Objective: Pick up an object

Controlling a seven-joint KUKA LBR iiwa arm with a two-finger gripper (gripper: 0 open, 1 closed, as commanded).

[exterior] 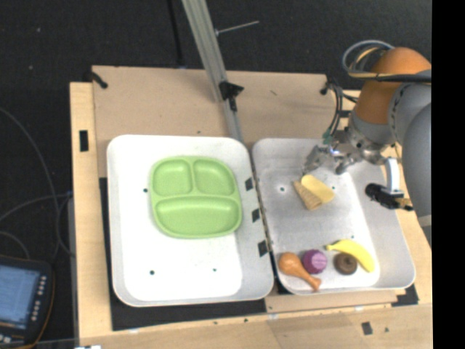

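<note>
Gripper poised over right bin; nothing seen between its fingers.

The gripper hangs above the upper part of the right bin, fingers parted, just above and apart from a tan wedge-shaped block. Along the bin's near edge lie an orange pear-shaped toy, a purple ball, a brown round piece and a banana. The left bin bears a green divided plate.

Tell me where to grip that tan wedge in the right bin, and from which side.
Grip the tan wedge across its two long flat sides, coming straight down from above. It lies flat and slanted in the right bin, with bare floor around it, and the gripper is just beyond its far end. Turning the wrist to match the slant would probably help.
</note>
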